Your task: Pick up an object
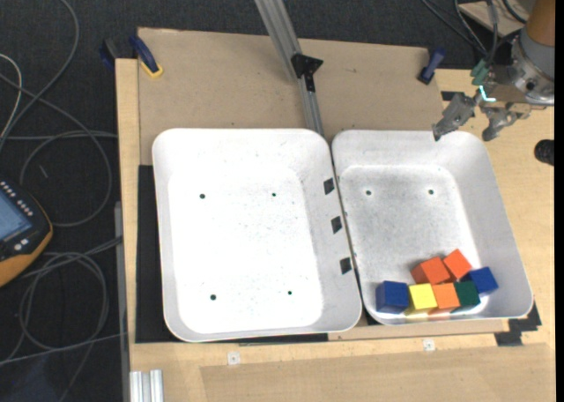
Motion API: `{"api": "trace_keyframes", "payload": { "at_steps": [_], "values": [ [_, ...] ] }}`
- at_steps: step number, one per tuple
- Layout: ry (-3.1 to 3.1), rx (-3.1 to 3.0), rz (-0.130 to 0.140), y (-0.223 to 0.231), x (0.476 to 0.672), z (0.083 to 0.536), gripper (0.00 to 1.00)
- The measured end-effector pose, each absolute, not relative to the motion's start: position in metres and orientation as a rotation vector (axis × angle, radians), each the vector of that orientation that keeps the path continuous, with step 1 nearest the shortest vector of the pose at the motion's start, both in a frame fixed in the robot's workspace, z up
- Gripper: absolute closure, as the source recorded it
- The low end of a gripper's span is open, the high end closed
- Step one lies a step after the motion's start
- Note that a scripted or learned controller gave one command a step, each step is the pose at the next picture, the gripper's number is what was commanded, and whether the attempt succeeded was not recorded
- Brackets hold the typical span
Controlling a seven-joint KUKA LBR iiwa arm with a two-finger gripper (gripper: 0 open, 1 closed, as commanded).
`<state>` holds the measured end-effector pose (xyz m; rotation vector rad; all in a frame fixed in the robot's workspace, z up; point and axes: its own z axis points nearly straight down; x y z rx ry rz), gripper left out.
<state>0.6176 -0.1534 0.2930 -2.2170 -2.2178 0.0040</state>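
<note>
Several small coloured blocks huddle in the near right corner of the right bin: two orange blocks, a yellow block, a blue block, a second blue block and a green block. My gripper hangs above the far right edge of that bin, well away from the blocks. Its two grey fingers are spread apart with nothing between them.
The left bin lies beside the right one, with black clips along the shared edge. A slanted metal pole crosses the back of the bench. Blue clamps grip the board's far corners. Cables lie on the floor at left.
</note>
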Motion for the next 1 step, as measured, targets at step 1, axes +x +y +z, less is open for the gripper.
{"api": "trace_keyframes", "payload": {
  "at_steps": [1],
  "values": [
    [-2.222, -2.219, 0.000, -0.1532, 0.6183, 0.2955, 0.00]
  ]
}}
